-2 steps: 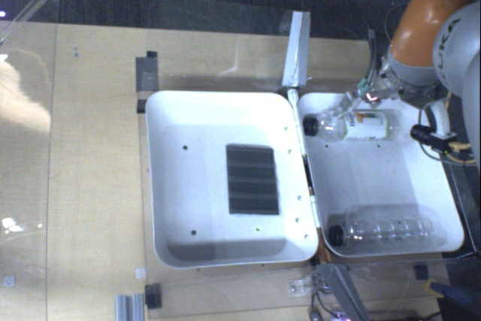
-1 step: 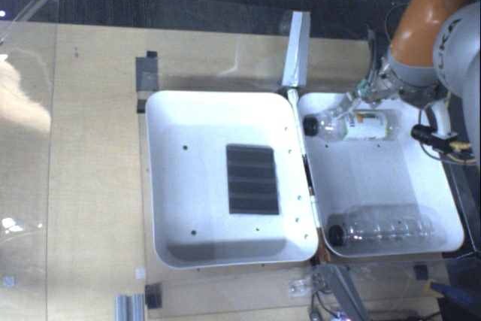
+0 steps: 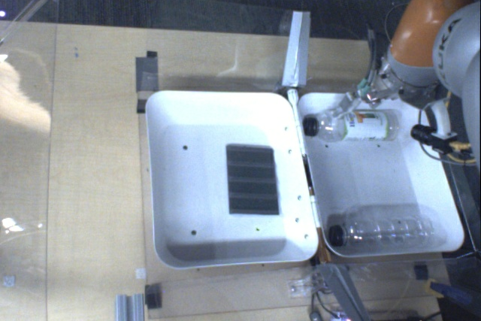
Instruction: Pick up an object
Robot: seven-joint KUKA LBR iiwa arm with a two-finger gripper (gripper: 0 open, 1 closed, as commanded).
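A: What lies farthest from the gripper?

B: The left bin (image 3: 173, 184), well to its left. A dark ribbed pad (image 3: 252, 178) lies flat near the middle of that bin's floor.

A: And nearer?

B: The right bin (image 3: 376, 184) sits directly beside the left one, and the gripper (image 3: 363, 95) hangs over its far end. Just below and left of the gripper lies a small clear bottle (image 3: 353, 125) on its side, dark cap toward the left bin, a white label around its body.

A: Does the gripper hold it?

B: It is very close above the bottle, but I cannot tell whether it is open or closed, or whether it touches.

A: Anything else in that bin?

B: A bigger clear bottle (image 3: 383, 229), well below the gripper along the near wall, on its side, dark cap pointing left.

A: And the arm?

B: The arm (image 3: 432, 34) rises to the gripper's right, orange band uppermost.
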